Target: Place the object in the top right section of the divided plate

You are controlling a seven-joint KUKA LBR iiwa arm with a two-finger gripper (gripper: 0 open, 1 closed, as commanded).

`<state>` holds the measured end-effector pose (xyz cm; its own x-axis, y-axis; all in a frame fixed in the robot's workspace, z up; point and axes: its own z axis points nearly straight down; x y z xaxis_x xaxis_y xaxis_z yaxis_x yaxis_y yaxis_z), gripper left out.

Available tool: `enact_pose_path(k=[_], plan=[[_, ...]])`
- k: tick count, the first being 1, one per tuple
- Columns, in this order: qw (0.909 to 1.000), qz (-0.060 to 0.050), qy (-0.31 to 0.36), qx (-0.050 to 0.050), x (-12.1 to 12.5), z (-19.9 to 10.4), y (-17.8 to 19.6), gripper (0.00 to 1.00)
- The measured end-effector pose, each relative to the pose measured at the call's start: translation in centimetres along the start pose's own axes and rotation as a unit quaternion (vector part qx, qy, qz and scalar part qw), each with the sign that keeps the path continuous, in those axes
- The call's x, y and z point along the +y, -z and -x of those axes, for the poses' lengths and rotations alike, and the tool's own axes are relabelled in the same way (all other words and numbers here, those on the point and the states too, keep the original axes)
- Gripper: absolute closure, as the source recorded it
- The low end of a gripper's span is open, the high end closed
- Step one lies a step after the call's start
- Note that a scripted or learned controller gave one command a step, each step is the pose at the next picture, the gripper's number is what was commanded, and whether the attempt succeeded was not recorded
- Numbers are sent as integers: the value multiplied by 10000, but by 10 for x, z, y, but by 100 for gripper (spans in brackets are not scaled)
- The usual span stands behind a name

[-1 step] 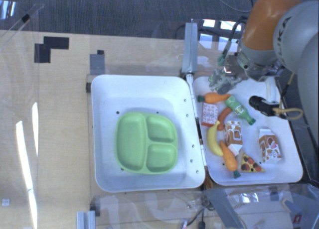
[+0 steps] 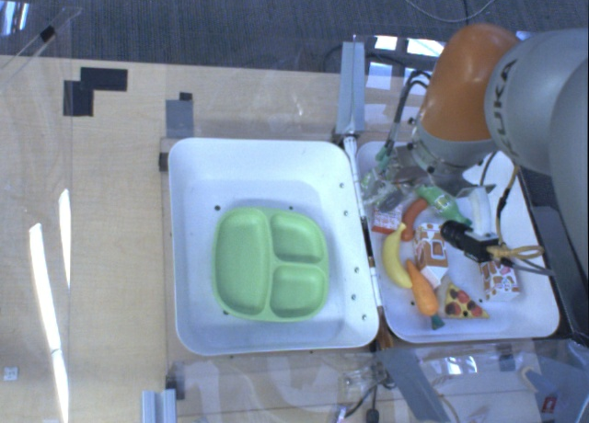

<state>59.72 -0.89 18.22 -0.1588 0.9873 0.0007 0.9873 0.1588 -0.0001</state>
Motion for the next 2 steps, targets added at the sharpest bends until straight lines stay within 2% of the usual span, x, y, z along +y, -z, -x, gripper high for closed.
enact_pose_path(k=[1,2], plan=[[9995,-2,-304,0,-62,-79,0,100],[10000,-8,12,1,-89,-136,19,100]])
